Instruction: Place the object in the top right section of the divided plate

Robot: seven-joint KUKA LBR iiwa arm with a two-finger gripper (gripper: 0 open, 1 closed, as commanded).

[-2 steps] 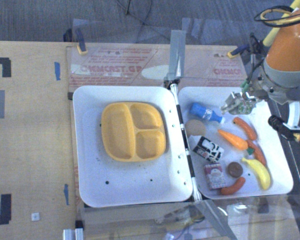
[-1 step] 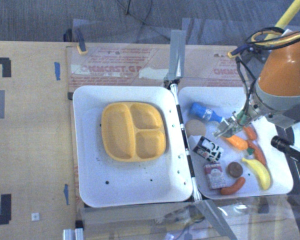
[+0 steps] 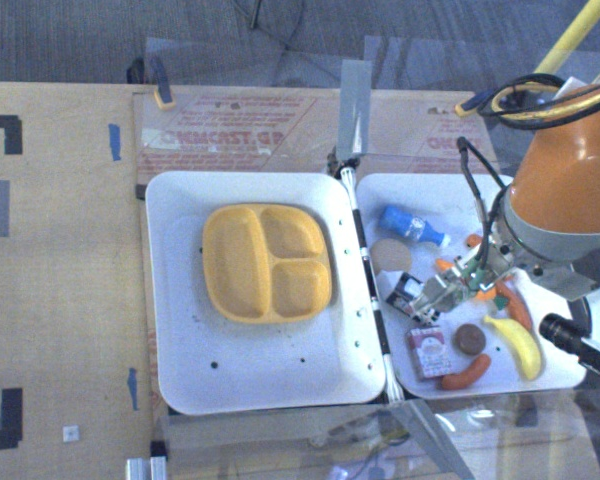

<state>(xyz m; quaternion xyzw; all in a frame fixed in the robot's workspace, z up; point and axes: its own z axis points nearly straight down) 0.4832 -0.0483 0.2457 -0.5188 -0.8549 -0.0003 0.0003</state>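
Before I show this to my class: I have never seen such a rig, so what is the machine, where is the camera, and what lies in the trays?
One camera looks down at a slant. The grey and orange robot arm reaches in from the right; its gripper hangs low over the right bin, among a blue bottle, a banana, a sausage, a brown disc and a red packet. Whether it holds anything is unclear. The left bin holds a yellow divided plate.

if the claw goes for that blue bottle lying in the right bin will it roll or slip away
Probably somewhat. The blue bottle lies on its side on the smooth floor of the right bin, so a nudge could well roll it. Its round body may slip between narrow fingers unless gripped squarely across. It looks small and plastic, so likely light, easy to knock aside.
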